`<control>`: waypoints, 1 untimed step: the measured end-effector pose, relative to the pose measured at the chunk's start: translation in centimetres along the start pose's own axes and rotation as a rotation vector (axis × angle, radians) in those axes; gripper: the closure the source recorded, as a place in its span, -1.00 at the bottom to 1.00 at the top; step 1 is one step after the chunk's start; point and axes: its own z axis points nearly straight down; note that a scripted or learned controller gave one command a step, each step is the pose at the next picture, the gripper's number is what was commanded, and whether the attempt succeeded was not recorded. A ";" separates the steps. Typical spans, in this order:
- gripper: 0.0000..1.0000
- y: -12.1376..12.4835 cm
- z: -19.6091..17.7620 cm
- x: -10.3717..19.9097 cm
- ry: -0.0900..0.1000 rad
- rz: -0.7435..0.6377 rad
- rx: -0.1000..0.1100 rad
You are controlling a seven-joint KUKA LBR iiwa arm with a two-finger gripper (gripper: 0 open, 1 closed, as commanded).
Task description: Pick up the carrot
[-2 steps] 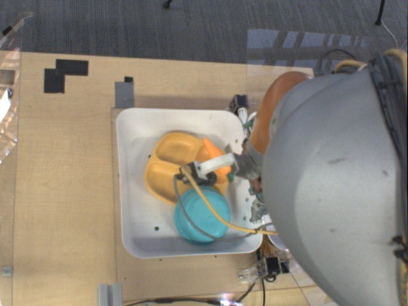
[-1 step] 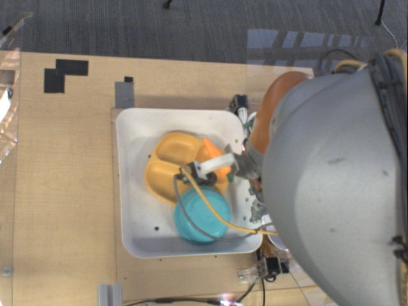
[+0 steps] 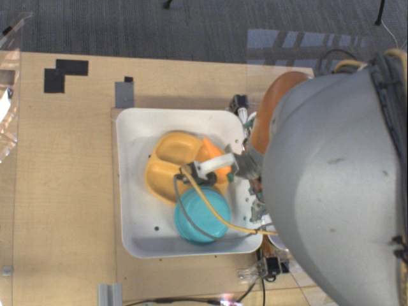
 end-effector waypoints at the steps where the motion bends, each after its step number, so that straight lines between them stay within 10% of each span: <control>1: -1.00 0.0 0.0 0.0 0.000 0.000 0.000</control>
